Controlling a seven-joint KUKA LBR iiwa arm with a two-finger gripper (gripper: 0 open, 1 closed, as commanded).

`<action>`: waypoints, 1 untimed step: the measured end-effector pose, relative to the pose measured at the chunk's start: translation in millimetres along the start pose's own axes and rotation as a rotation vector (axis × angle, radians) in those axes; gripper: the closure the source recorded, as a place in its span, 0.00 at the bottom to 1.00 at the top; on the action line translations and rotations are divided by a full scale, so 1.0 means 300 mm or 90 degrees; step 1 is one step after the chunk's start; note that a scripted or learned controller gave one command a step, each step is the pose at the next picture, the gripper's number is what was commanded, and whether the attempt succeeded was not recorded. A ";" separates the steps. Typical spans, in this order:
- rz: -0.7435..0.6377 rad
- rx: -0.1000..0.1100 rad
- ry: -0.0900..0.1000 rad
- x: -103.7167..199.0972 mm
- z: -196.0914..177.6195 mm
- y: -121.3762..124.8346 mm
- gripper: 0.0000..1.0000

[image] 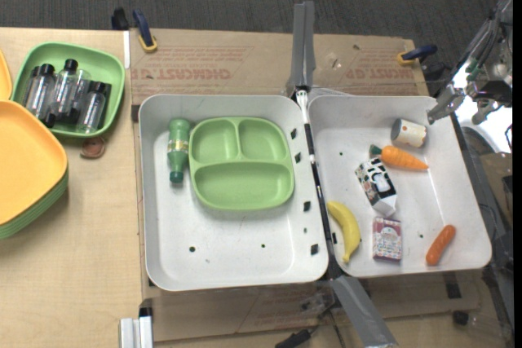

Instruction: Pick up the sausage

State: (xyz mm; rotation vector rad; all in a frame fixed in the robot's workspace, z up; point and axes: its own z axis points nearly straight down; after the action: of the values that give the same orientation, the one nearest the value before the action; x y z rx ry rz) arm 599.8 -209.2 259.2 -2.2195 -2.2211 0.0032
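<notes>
Orange sausage lies in right bin's near corner; claw state unclear.

Bench bears two bins and plates.

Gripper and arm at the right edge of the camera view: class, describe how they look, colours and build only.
The gripper looks like slim silver-grey metal with dark patches, ending in a narrow tip. Behind it the arm is a thin, pale grey frame of bars. A bright white glare blurs the details, so any cables or markings are too unclear to name.
</notes>
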 end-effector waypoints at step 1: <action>-0.052 -0.001 0.000 0.008 0.500 0.097 0.00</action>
State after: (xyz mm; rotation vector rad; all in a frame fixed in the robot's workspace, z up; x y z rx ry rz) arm 628.6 -206.7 109.1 -2.1271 -2.3116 0.0014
